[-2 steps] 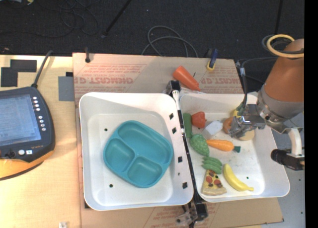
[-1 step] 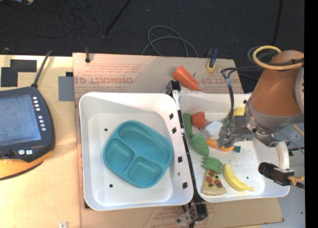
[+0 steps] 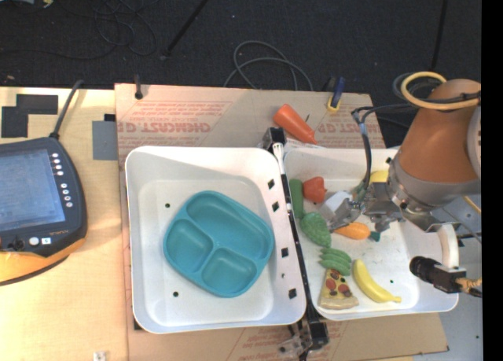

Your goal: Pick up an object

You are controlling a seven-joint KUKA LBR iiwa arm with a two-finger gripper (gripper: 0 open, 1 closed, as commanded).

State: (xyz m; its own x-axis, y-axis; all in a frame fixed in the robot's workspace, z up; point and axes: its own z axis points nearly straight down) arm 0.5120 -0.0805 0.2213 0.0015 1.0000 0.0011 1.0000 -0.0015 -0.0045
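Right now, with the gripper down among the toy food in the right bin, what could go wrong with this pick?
1. The gripper sits in a tight cluster: the orange piece, the green vegetable and the red piece lie close by, so it may nudge or catch the wrong one.
2. The banana and pizza slice lie near the right bin's front wall and could get pushed.

arm [image 3: 440,147] in from right, wrist bent down, gripper [image 3: 346,211] low and pointing left; finger state unclear.
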